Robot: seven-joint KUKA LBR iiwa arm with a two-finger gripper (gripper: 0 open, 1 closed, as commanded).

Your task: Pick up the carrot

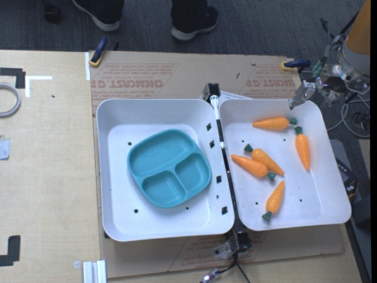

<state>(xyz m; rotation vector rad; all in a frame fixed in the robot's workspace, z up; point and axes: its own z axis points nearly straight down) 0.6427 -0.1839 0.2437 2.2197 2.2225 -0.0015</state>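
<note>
1. Black clip and cables (pixel 234 245) nearest the camera, at 6 o'clock, sitting at the seam where the two bins meet.
2. Pale wooden tabletop (pixel 47 187) under everything, with a brown cardboard sheet (pixel 135 75) beneath both bins. Dark grey carpet (pixel 265 16) beyond the far edge at 12 o'clock, and two dark shoes (pixel 97 7) standing on it.
3. Black tape marks (pixel 12 75) at 9 o'clock on the bare wood, with part of a grey ring (pixel 8 99) just beside them.
4. Red printing on the cardboard at 11 and 1 o'clock, upside down from this side and too broken to read with certainty.
5. Left bin (pixel 100 158) holding a teal plate (pixel 169 175) with three compartments, set slightly askew near its middle, with a white margin all round.
6. Right bin (pixel 333 175) holding five carrots. One (pixel 272 123) lies at the bin's 12 o'clock, one (pixel 303 150) at 2 o'clock, two touching (pixel 250 166) (pixel 268 161) near the centre-left, and one (pixel 274 197) at 6 o'clock. Bare floor at the bin's 4 o'clock corner.
7. Claw (pixel 298 99) at the right bin's far rim, about 1 o'clock, with the nearest carrot just off at its 7 o'clock. No carrot in its grasp; released or clenched, cannot tell.
8. Small blue-and-yellow clamps (pixel 98 50) (pixel 293 65) on the cardboard's far edge.
</note>
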